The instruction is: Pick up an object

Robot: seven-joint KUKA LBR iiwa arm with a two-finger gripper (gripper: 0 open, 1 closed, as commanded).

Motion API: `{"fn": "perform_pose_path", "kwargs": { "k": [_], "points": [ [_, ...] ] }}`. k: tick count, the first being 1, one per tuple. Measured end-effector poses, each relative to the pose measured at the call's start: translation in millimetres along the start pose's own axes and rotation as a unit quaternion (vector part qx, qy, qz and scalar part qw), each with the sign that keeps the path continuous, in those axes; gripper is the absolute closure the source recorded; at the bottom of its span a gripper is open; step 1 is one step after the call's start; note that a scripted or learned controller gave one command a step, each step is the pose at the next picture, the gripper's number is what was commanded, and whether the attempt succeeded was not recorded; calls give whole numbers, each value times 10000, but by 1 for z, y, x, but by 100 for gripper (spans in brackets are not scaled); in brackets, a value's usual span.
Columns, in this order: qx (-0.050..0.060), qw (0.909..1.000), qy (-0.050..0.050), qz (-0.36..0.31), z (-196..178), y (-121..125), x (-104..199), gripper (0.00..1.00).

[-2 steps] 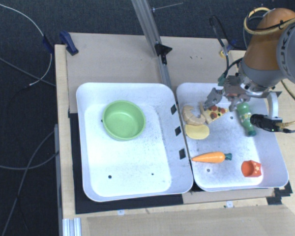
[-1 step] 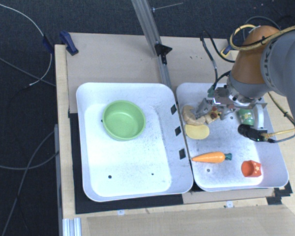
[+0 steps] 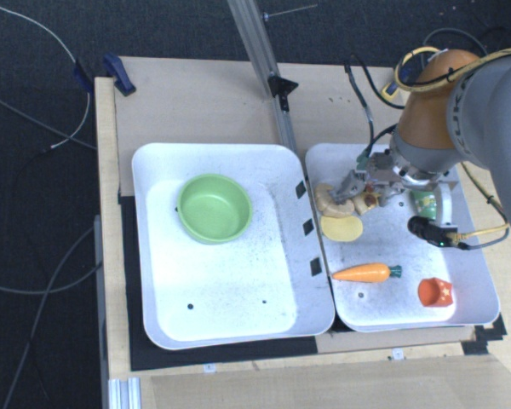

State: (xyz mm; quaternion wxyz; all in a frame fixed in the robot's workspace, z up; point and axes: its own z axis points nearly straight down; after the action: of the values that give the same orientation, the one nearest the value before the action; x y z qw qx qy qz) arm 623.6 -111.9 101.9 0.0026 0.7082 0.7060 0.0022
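Observation:
My gripper is low in the right bin, near its upper left part. Its tip is right beside a beige object and just above a pale yellow piece. The wrist hides what lies directly under it. An orange carrot with a green top lies lower in the same bin. A small red-orange cup sits at the bin's lower right. A green item peeks out to the right of the wrist.
The left bin holds a green bowl in its upper left part. A metal pole slants down to the gap between the bins. The arm's grey and orange body covers the upper right, with cables around it.

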Motion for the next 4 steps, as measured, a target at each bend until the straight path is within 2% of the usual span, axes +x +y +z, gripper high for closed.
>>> {"fn": "perform_pose_path", "kwargs": {
  "k": [1, 4],
  "points": [
    [-15, 10000, 9, -7, -12, 1, 1, 100],
    [-17, 10000, 5, -22, -164, 13, 3, 100]
  ]
}}
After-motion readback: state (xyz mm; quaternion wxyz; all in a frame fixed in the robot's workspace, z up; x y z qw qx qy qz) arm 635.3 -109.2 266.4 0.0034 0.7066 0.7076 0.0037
